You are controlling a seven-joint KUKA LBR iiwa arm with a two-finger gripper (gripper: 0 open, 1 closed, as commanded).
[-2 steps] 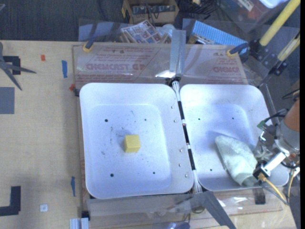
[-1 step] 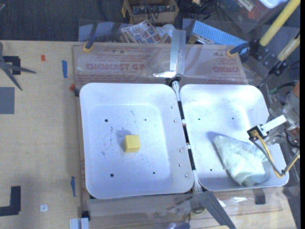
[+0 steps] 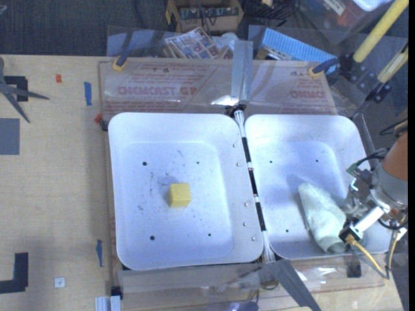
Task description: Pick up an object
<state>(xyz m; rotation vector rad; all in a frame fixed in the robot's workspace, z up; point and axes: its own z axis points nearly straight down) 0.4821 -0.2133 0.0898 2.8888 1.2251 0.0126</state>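
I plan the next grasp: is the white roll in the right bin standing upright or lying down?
Lying down. The white roll rests lengthwise on the right bin floor.

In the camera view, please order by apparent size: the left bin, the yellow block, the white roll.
1. left bin
2. white roll
3. yellow block
The differences are clear, so none is unsure.

The bench [image 3: 52,173] — a light wood surface — carries two shallow white bins side by side: the left bin [image 3: 123,135] at frame centre and the right bin [image 3: 292,125] touching it toward the right edge.
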